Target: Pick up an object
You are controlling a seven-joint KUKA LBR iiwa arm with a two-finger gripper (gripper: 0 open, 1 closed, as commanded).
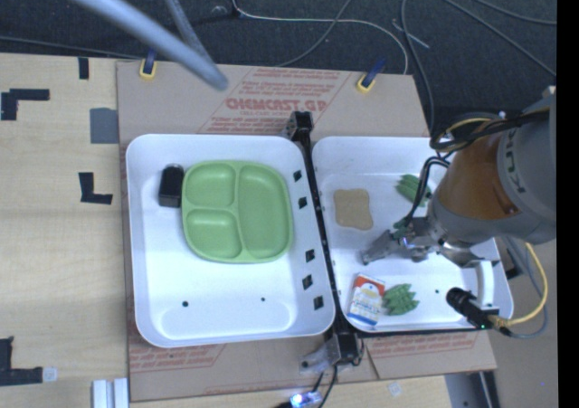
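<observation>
My gripper (380, 250) hangs low over the middle of the right bin (470, 146), reaching in from the right under the orange-banded wrist. A tan square slab (353, 208) lies just up and left of it. A small red-and-white carton (365, 299) and a green leafy piece (399, 298) lie below it near the front wall. Another green piece (411, 186) sits behind the gripper, partly hidden by the arm. Nothing shows held in the gripper.
The left bin (145, 243) holds a green divided plate (238, 211) and a small black block (170, 185) at its left. A black divider (312, 216) separates the bins. Cables trail over the dark floor behind.
</observation>
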